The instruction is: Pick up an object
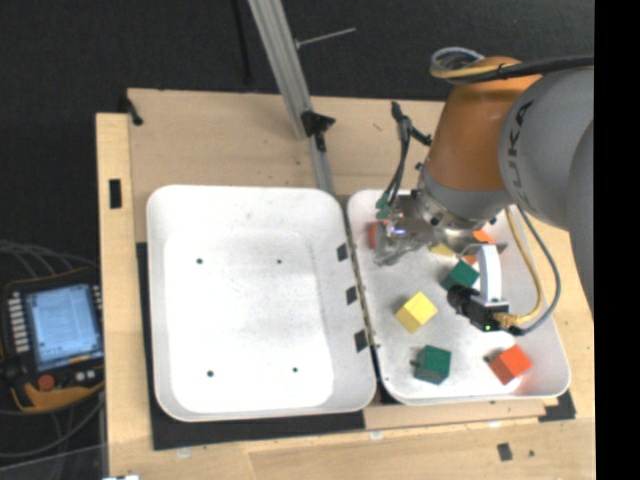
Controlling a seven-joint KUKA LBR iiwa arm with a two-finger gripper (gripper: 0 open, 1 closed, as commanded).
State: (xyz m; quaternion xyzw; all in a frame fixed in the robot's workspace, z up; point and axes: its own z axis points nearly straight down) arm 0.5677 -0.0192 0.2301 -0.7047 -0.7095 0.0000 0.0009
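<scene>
The tabletop [240,133] is a pale wooden board carrying two shallow white bins side by side. The left bin [250,298] has a bare white floor marked with four small dark dots. The right bin [545,378] holds the loose things, and the arm [500,138] reaches over its far end from the right, its orange band above the grey wrist. The pincer [392,236] hangs low at the bin's far left corner, close to the wall shared with the left bin; whether it is parted or closed I cannot tell, since the wrist and cables hide its tips. A small red block [371,234] lies just beside it against that wall (partly hidden, so contact cannot be judged). Under the wrist a bit of yellow [443,252] and a bit of orange [483,235] peek out at the bin's far end. A green block [461,274] lies near the middle, touching or just beside a white-and-black fitting on the arm. A yellow cube [416,311] sits toward the centre, well apart from the pincer. A dark green cube [432,364] rests near the bin's near edge, and an orange cube [508,363] lies to its right near the near right corner. A handheld screen [55,333] sits off the tabletop at the left.
</scene>
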